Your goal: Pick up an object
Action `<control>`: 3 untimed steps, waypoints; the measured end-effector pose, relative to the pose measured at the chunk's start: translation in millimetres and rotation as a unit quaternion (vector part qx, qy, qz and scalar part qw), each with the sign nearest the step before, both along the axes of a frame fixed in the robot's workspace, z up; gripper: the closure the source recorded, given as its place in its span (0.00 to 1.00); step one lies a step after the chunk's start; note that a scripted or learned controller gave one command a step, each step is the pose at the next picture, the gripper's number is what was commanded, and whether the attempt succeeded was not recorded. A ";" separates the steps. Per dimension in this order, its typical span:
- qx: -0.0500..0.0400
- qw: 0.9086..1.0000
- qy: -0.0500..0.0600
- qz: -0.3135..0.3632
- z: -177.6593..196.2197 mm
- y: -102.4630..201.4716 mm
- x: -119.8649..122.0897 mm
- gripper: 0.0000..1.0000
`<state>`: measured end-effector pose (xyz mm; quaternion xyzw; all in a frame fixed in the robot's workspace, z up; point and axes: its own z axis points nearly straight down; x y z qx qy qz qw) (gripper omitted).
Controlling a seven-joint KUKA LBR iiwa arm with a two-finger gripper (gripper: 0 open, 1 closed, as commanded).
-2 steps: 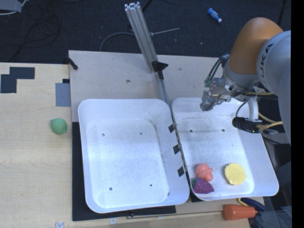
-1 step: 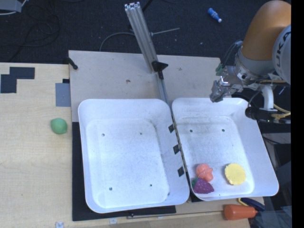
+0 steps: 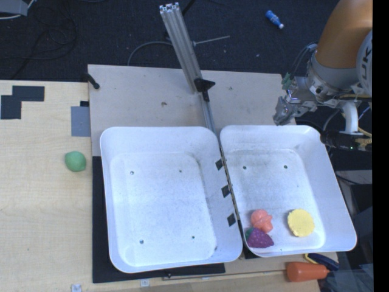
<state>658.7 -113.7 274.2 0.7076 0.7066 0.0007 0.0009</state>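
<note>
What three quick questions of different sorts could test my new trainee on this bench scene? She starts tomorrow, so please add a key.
1. True or false: the green ball lies inside the left bin.
2. Which bin holds the yellow piece? A) left bin B) right bin C) neither
3. Fill in: the orange piece touches a ____ piece just below it in the picture.

Key
1. False: it sits on the wooden bench, left of both bins.
2. B, near that bin's front edge.
3. Purple: the two lie together by the divider side of the right bin, while the pincer hangs above that bin's far rim.
</note>
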 end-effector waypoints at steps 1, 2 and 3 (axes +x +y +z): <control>0.001 1.000 0.002 0.002 -14.9 54.6 -8.1 1.00; 0.000 1.000 0.001 0.002 -11.2 102.4 -6.6 1.00; 0.001 1.000 0.001 0.002 -8.7 153.3 -9.9 1.00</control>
